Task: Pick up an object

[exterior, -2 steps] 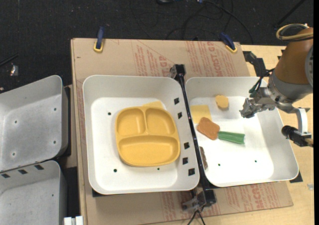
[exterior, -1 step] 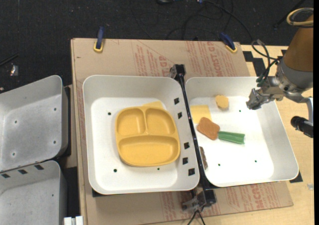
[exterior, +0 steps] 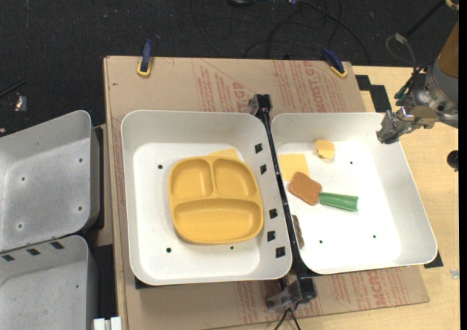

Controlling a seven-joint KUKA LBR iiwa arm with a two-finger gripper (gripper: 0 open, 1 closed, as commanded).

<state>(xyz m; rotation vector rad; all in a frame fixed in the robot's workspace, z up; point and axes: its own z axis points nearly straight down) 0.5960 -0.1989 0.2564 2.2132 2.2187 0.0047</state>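
Dark floor with loose cables lies behind the bench, and on the bench a brown cardboard sheet [exterior: 219, 80] carries two shallow white bins side by side. From where I stand, the left bin [exterior: 146, 248] holds the largest thing, a yellow divided tray [exterior: 216, 201], which sits in the centre of it and covers most of a pale yellow flat piece at its 12 o'clock edge. The right bin [exterior: 394, 241] holds smaller things, grouped toward its 10 o'clock part: a pale yellow flat square [exterior: 292, 165] next to the divider, an orange-brown oval piece [exterior: 305, 189] touching the lower corner of this square, a green stick-like piece [exterior: 338, 201] touching the oval at its 4 o'clock side, and a small yellow round lump [exterior: 325, 150] a little apart at 12 o'clock. The gripper [exterior: 390, 129] hangs above the right bin's rim at about 2 o'clock, well apart from all these things, and it carries nothing; if its fingers are spread or closed I cannot tell from this distance. I judge that the green piece is the easiest to take: it looks light and stiff, perhaps a little smooth, and narrow enough to pinch across its middle. The flat square seems thin and difficult to get under.
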